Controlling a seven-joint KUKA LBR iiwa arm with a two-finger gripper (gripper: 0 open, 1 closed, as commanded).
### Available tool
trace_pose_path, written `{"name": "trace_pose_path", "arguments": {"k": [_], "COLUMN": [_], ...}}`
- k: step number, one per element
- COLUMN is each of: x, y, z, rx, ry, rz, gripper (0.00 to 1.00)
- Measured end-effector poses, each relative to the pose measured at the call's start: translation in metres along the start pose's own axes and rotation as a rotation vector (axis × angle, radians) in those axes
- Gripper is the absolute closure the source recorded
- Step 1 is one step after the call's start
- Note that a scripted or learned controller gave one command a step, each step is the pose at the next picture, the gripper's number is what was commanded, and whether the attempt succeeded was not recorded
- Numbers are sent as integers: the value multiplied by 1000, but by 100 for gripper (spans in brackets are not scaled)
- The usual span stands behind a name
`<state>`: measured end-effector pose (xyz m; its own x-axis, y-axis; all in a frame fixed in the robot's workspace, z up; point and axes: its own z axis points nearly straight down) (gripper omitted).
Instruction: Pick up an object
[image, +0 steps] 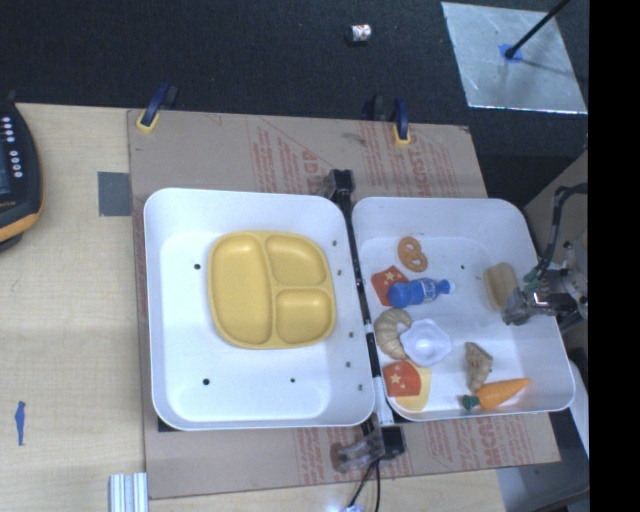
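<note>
The right bin holds several small items: a pretzel, a blue bottle, a red block, a croissant, a clear white cup, a red-and-yellow cheese piece, a tan lump, a carrot and a beige roll. My gripper sits at the bin's right side, just right of and below the beige roll. Nothing shows between its fingers.
The left bin carries a yellow three-compartment plate. Blue and yellow clamps hold the cardboard base at the back. A black-and-orange controller lies on the bench at far left.
</note>
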<state>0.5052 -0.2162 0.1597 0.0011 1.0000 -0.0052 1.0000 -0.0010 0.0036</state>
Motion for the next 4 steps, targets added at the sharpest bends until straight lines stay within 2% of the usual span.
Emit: {"name": "trace_pose_path", "arguments": {"k": [1,2,3,4], "x": [79,74,108,93], "y": [44,41,98,156], "z": [-4,-4,66,61], "rx": [2,6,2,-7], "ry": [8,5,7,3], "rz": [-14,-6,-10,-10], "gripper": [100,0,0,0]}}
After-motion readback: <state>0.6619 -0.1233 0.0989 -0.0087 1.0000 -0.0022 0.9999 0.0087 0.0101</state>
